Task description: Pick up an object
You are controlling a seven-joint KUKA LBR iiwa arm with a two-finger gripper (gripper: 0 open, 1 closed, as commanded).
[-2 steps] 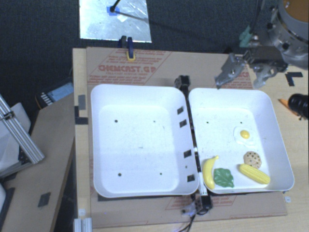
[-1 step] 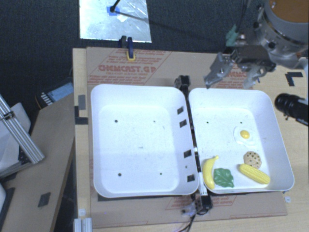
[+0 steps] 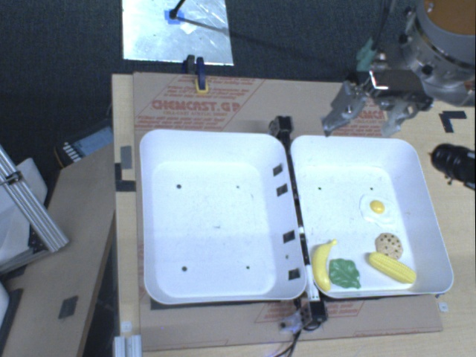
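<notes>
**Gripper raised over the back edge of the right bin, nothing between its fingers**

The gripper (image 3: 364, 117) sits high at the far rim of the right bin (image 3: 416, 158), below the arm's (image 3: 446, 36) orange band. Its two grey fingers (image 3: 341, 114) are spread well apart, one to the left and one to the right, and the gap between them holds nothing. They touch no object; the cardboard (image 3: 201, 99) and bin rim show behind them.

All the objects lie in the near half of the right bin, well apart from the gripper. A fried egg (image 3: 376, 207) rests toward the right of the bin floor. Nearer the front are a cookie (image 3: 388, 245), a corn cob (image 3: 392, 268) just beside it, a green leaf (image 3: 344, 273) and a banana (image 3: 322, 264) close against the divider side, touching the leaf.

The left bin (image 3: 160, 199) sits beside it, the two joined by black clips (image 3: 282, 190). Nothing stands between the gripper and the objects.
</notes>
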